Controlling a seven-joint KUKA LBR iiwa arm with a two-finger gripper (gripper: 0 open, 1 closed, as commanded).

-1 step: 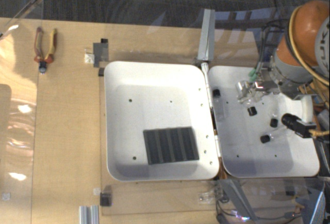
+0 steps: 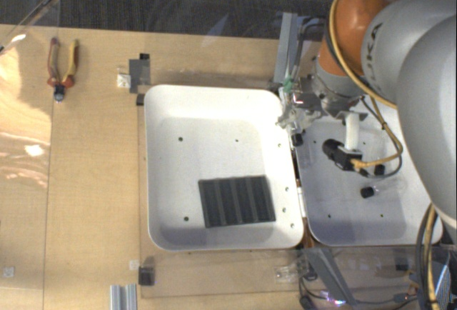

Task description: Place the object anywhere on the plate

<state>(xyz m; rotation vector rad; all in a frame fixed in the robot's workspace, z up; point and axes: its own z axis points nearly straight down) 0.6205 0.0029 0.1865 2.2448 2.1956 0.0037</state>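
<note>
The gripper (image 2: 291, 118), its grip impossible to tell, hangs at the bins' shared edge, a small black object (image 2: 367, 192) in the right bin (image 2: 343, 226), the ribbed plate (image 2: 235, 201) in the left bin (image 2: 178, 123)

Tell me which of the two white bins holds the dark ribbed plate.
The bin on the view's left: the plate lies flat in its lower half. The right-hand bin, under the arm, holds a small black piece instead.

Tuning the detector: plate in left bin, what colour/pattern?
The plate is dark grey with parallel ridges; camera view.
</note>
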